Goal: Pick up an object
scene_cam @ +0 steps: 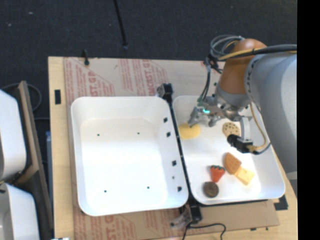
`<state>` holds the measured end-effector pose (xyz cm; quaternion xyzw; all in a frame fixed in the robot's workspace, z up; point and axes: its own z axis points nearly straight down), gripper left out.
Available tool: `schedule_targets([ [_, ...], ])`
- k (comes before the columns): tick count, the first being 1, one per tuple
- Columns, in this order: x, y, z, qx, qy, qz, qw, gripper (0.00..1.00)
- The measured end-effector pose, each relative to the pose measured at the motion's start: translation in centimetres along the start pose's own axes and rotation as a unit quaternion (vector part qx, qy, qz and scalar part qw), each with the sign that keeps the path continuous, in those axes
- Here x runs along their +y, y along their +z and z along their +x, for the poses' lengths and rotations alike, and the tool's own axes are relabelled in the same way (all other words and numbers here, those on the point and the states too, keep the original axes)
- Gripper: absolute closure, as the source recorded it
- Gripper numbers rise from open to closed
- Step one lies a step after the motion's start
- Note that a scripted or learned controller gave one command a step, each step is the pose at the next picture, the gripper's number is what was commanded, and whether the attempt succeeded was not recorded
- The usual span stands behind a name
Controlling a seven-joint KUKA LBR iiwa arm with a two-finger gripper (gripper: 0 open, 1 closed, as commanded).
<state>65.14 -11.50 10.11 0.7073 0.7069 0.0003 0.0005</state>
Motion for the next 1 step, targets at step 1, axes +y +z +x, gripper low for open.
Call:
schedule_targets([
  [1, 3.72, 0.03, -7.19, -0.001, 0.002, 0.0, 1.0, 0.0],
])
